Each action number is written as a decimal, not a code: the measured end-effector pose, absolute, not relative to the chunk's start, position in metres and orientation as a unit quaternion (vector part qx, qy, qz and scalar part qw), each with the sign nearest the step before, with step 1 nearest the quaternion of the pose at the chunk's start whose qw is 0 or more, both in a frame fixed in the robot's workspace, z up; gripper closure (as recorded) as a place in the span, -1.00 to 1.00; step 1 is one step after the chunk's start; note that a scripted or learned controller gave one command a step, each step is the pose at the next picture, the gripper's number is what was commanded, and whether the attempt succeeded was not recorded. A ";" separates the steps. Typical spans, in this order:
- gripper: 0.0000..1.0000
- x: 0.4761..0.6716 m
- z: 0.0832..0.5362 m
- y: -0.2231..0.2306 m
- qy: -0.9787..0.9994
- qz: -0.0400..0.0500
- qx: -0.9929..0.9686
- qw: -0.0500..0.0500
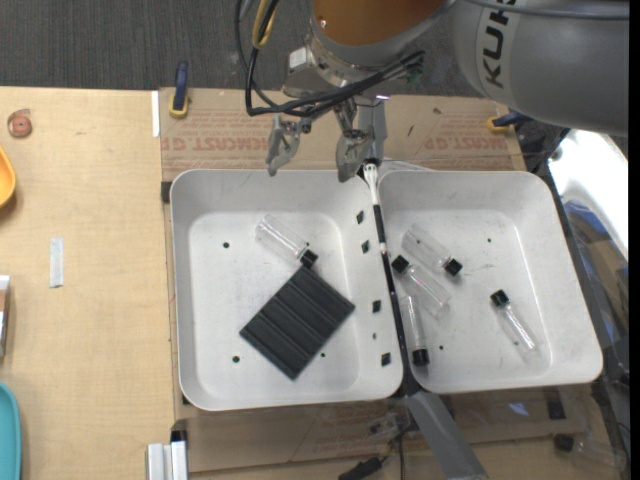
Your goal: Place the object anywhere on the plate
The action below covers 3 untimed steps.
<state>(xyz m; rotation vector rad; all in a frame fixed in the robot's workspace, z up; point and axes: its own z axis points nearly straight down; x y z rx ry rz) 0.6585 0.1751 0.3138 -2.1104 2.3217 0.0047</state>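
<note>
A black ribbed plate (298, 321) lies flat and askew in the left bin (200, 298), toward its near side. Just beyond the plate's far corner rests a clear vial (283, 238) with a black cap, lying on the bin floor apart from the plate. My gripper (315, 154) hangs over the far rim of the left bin, well above and behind the vial. Its two fingers (279, 149) are spread apart with nothing between them, so it is open.
The right bin (560, 268) holds several more clear capped vials (434, 251). The ridge where the two bins meet (385, 268) runs just right of the plate. Blue clamps (181, 88) sit on the cardboard behind the bins. Small items lie on the wooden bench at left.
</note>
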 end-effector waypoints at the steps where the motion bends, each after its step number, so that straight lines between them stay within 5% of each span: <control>1: -1.00 0.660 0.292 0.212 0.568 0.001 -0.823 0.002; 2: 1.00 0.661 0.301 0.210 0.572 0.003 -0.820 0.004; 3: 1.00 0.628 0.313 0.210 0.518 0.001 -0.855 0.002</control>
